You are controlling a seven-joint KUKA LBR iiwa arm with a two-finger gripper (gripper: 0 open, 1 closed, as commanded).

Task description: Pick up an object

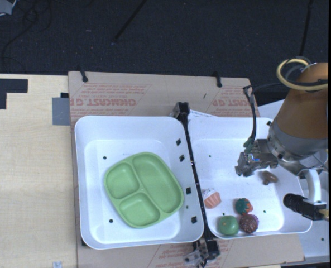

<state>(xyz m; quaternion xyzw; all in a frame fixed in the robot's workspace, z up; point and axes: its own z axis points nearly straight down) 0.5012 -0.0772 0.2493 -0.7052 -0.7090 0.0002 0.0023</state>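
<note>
The arm comes in from the right of the frame, and its gripper (249, 164) sits low over the right bin (226, 133), right of centre; whether it is parted or closed cannot be told. Just right of the gripper lies a small brown object (269, 177). Toward the lower right of the frame, in the same bin, a green ball (228, 225), a dark red ball (248, 223) and a teal-and-red object (243, 206) cluster together (an orange-and-white piece (211, 199) lies just left of them). The left bin (92, 144) holds a green divided plate (143, 189).
</note>
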